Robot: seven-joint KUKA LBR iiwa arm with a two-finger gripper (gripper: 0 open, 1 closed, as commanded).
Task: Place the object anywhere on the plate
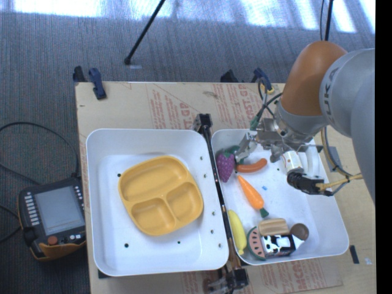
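Note:
A yellow plate [160,194] with three compartments lies in the left white bin [101,164], and nothing sits on it. In the right bin [318,216] are several toy foods. My gripper [247,150] hangs low over that bin's far left corner. It is just above an orange sausage [252,165] and right of a purple grape bunch [225,166]. A carrot [252,194] lies in the middle of the bin, below the sausage. The wrist and cables hide the gripper's tips, so no object shows in its grasp.
Along the right bin's near side lie a banana [237,230], a watermelon slice [260,250], a bread piece [272,226], a black-and-white toy [283,244] and a brown round piece [299,231]. The bins' shared wall [214,176] runs between plate and gripper. A pendant [54,216] sits off the bench at left.

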